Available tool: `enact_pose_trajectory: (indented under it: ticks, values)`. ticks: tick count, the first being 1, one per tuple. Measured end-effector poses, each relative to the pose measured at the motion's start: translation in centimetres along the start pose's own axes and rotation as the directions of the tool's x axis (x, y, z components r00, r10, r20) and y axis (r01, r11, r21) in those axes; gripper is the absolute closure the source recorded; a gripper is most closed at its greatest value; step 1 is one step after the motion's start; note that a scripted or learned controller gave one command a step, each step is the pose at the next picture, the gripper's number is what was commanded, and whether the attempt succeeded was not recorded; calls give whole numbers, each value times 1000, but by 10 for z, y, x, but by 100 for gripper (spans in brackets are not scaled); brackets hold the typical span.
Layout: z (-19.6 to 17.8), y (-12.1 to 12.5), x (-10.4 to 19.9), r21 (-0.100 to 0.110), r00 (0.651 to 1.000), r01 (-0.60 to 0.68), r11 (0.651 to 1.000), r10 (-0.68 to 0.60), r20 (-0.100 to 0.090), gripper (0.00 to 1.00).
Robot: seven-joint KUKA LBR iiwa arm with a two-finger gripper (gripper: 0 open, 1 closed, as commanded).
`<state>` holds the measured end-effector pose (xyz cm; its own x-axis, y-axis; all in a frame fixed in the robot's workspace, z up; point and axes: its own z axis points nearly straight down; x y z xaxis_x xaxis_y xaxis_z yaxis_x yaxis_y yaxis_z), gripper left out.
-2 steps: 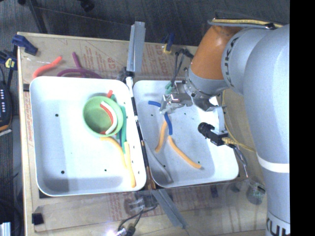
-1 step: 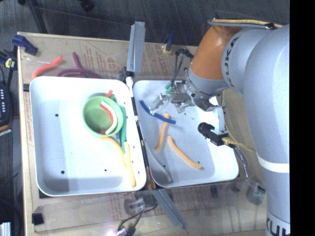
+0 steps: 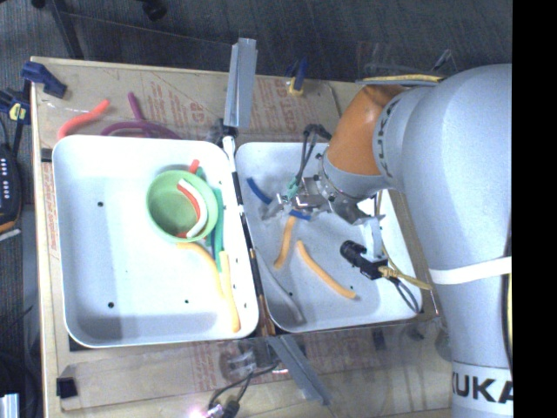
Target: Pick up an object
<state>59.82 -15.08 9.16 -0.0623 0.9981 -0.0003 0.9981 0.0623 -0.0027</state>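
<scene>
Though I cannot tell whether the pincer (image 3: pixel 294 202) gapes, an orange strip (image 3: pixel 285 244) lies beside it.

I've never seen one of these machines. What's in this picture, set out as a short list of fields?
left bin: holds a green bowl and a yellow stick
right bin: holds a left orange stick, a right orange stick and a blue piece
arm: grey with an orange band, reaching in from the right
hand: over the right bin, by the left orange stick's upper end; grip cannot be told
bench behind bins: red tube, purple tube
</scene>
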Motion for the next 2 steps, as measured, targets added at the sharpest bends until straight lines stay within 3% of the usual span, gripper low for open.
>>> enact_pose_trajectory:
  ticks: [1,2]
  values:
    - [-9,0,0,4,1000,3,1000,-3,-1,100]
    - [-88,25,27,-3,954,301,954,-301,1,100]
